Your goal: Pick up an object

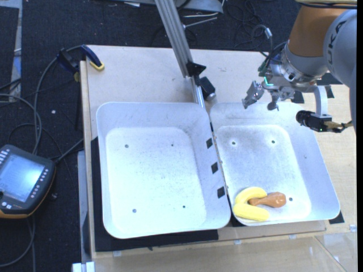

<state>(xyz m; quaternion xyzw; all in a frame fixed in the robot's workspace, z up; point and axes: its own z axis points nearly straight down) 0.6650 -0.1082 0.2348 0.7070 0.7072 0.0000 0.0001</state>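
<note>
Hovering above right bin (317,169) far rim, gripper (262,98) fingers spread, holding nothing; banana (247,204) and drumstick (271,199) lie touching at near edge, awaiting pickup.

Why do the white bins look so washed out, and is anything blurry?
Camera view: bright even light bleaches the bins, leaving faint shadows; the banana and the brown object touching it stay sharp; the gripper looks slightly soft.

Partial letters "UK", grey arm casing (345,35), upper right, nothing else legible
</note>
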